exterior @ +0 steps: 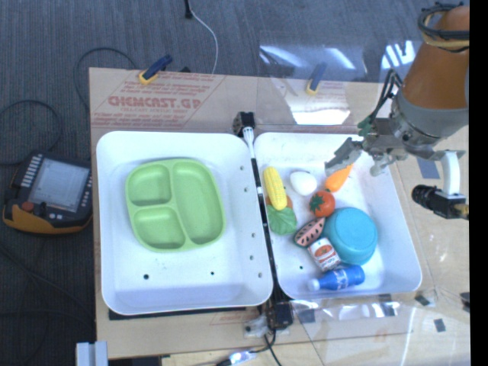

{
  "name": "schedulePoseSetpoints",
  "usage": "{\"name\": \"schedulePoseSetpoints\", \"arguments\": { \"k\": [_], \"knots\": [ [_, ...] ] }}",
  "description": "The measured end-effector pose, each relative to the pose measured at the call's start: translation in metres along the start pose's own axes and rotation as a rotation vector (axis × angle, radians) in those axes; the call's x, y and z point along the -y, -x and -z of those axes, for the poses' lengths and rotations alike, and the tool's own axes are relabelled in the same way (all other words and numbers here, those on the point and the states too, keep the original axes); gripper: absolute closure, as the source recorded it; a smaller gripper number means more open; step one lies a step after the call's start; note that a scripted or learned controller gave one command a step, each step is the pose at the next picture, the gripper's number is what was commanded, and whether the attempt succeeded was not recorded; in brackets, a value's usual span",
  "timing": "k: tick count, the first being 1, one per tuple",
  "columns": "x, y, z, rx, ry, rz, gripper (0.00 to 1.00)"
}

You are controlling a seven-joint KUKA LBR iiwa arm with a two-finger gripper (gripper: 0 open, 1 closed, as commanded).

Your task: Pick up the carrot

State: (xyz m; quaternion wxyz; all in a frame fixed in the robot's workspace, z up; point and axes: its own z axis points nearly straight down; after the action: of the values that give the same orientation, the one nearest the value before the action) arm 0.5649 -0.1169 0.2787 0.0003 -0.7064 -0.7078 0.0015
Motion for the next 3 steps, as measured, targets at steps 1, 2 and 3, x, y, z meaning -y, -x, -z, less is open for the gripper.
{"name": "schedulePoseSetpoints", "arguments": {
  "k": [1,2,3],
  "knots": [
    [-0.033,0.043,-0.140,-0.002,-0.013,-0.241,0.00],
    [-0.085,0.084,-0.184,-0.004,0.007,-0.244,0.00],
    [-0.085,0.083,-0.176,0.000,0.005,-0.240,1.00]
  ]
}}
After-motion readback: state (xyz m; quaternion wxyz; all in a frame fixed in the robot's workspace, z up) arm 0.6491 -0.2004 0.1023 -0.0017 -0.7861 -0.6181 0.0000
